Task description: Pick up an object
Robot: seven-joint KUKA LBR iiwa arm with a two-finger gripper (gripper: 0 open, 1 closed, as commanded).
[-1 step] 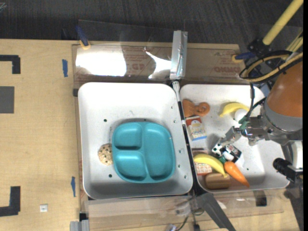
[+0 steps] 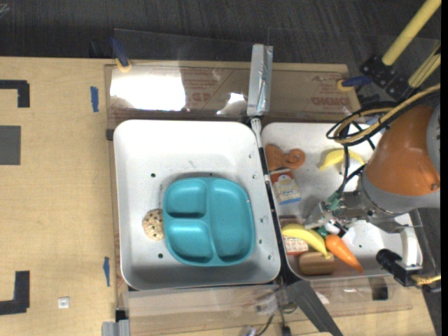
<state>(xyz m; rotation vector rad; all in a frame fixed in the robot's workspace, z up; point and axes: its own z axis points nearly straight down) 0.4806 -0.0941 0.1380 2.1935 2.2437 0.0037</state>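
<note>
The arm reaches in from three o'clock and hangs over the right bin, its orange band and grey wrist covering much of that bin's right half. The gripper points down and toward nine o'clock into the clutter, but it is small and tangled with cables and toy food, so I cannot tell how far open it is or whether it has hold of anything. The things it could take all lie in the right bin: a carrot at about five o'clock of the gripper and just beside it, a banana at about eight o'clock, a brown block below the banana, a small carton at about ten o'clock, a brown pretzel-shaped piece further toward eleven, and a yellow piece at twelve. The left bin bears a teal divided plate with a cookie touching its nine o'clock edge. By my judgement the step in hand is the descent onto a target, most likely the carrot or the banana. The next move calls for settling on one item apart from its neighbours, closing firmly, then lifting straight up; the crowding near the carrot could spoil the grip.
</note>
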